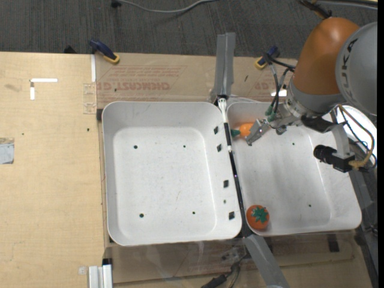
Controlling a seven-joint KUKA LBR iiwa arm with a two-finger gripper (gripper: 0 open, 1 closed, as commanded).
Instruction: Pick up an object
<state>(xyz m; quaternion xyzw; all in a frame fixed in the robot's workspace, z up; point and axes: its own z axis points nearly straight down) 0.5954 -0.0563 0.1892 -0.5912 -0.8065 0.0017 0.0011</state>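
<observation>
Orange obj (245, 128) in right bin (300, 179), far-left corner, long axis approx left-right; gripper (257, 132) beside it, jaws' state unclear.

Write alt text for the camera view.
A grey and orange robot arm reaches from the right into the right bin, its gripper low at the bin's far left corner beside a small orange object. A tomato-like toy sits at that bin's near left corner, next to the left bin.
</observation>
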